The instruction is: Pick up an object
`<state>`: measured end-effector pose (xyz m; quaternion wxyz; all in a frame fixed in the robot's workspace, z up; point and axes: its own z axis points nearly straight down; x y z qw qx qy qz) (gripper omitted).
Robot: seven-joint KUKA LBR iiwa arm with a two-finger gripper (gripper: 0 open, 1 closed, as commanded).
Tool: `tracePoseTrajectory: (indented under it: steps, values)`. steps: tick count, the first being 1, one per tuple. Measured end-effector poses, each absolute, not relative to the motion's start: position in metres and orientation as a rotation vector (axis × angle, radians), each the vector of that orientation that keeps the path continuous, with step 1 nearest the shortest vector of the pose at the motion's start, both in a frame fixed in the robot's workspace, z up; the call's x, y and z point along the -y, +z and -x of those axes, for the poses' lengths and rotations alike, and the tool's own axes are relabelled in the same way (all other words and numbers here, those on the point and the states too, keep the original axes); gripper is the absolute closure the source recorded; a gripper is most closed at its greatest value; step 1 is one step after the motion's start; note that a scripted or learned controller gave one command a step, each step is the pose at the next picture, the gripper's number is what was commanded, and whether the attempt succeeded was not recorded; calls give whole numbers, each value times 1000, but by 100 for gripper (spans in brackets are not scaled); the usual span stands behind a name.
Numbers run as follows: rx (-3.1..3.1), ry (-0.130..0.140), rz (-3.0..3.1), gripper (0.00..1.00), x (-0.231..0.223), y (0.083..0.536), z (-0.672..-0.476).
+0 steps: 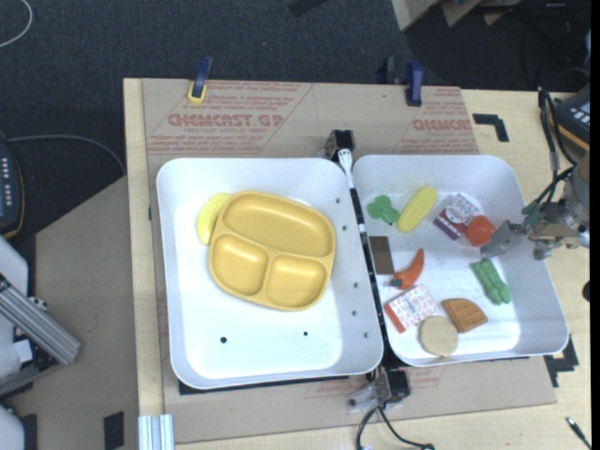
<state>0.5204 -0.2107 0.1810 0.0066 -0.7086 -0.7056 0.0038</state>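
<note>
The right bin (525, 337) holds several toy foods. Among them are a yellow corn cob (417, 208), a green leafy piece (382, 209), a red and white packet (457, 214) and a red tomato (480, 230). There are also a green pickle (491, 280), a red chilli (412, 268), a brown bar (380, 253), a red-white wrapper (410, 307), a round biscuit (438, 336) and a bread slice (464, 314). My gripper (516, 236) reaches in low over the bin's right side, just right of the tomato and above the pickle. Nothing visibly sits in it.
The left bin (187, 345) holds a yellow divided plate (272, 249) with a yellow piece (208, 217) tucked under its left edge. A black rail (361, 242) runs between the bins. Clamps (198, 90) hold the board at the back.
</note>
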Motion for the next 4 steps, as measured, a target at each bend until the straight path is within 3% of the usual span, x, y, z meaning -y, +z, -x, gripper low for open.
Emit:
tracePoseTrajectory:
  steps: [1, 3, 4]
  values:
    - [2221, 0, 2221, 0, 210, 189, -524]
    - [2219, 1, 2219, 0, 204, 83, -523]
    - [2222, 0, 2223, 100, 205, 95, -523]
